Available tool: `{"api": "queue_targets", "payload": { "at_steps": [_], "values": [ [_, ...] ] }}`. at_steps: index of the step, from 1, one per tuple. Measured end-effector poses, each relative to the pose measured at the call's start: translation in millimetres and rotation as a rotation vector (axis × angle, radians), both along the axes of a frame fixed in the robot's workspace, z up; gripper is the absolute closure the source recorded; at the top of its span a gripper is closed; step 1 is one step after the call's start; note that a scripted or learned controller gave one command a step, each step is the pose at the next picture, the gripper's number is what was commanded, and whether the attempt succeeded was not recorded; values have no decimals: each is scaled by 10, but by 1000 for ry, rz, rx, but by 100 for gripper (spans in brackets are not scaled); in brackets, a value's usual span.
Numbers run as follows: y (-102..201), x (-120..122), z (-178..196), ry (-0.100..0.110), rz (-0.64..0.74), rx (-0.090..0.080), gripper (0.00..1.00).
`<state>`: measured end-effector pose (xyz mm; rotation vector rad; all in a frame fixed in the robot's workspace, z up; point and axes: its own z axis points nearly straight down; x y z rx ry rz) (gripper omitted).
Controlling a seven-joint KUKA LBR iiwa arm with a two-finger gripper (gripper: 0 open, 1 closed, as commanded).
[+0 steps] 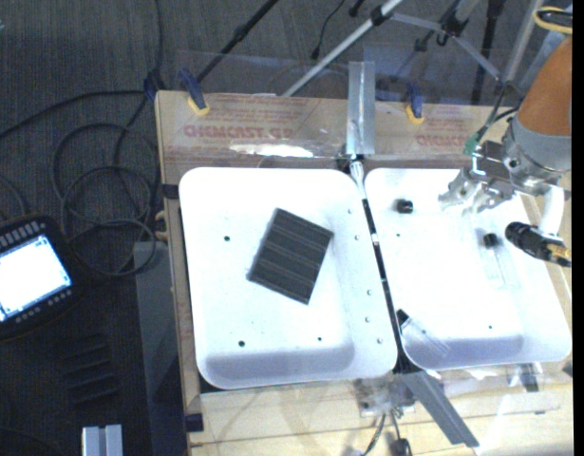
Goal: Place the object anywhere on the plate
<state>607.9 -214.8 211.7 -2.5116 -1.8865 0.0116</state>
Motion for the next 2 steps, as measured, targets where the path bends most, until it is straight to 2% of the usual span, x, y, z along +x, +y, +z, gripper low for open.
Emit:
{"api": "queue_targets", "payload": {
  "at_steps": [1,2],
  "values": [
    [498,210,753,-2,-95,2,100],
    [1208,241,100,-1,146,5,100]
  ]
}}
